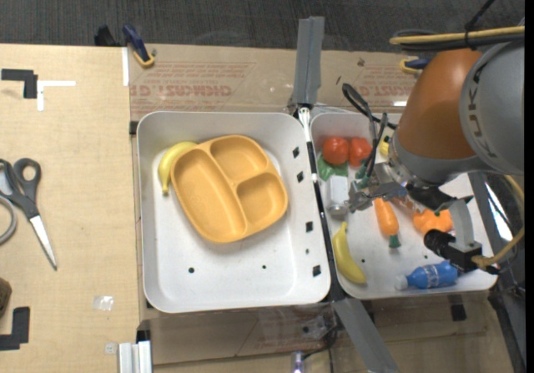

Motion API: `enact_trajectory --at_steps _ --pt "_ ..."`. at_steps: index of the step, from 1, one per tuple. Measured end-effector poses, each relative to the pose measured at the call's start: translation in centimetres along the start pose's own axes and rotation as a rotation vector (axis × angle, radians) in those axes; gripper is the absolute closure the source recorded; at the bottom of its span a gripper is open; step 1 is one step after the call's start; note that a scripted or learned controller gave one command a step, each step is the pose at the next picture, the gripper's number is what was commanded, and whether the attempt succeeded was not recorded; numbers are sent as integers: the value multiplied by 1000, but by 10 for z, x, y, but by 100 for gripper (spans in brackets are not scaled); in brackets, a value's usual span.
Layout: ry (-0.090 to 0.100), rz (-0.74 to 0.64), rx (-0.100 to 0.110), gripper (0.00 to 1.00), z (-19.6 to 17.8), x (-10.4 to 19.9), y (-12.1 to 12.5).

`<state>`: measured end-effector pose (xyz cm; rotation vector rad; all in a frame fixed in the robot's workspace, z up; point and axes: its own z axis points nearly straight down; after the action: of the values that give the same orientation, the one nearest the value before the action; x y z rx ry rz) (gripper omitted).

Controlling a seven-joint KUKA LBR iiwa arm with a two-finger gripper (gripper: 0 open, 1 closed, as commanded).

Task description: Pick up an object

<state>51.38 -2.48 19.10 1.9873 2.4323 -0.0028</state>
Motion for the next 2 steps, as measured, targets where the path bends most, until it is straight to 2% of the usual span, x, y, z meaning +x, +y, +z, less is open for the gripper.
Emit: enact_trajectory --at_steps 1,2 --pt "1 -432 0 100 0 -52 -14" --pt "0 -391 -1 100 -46 -3 19"
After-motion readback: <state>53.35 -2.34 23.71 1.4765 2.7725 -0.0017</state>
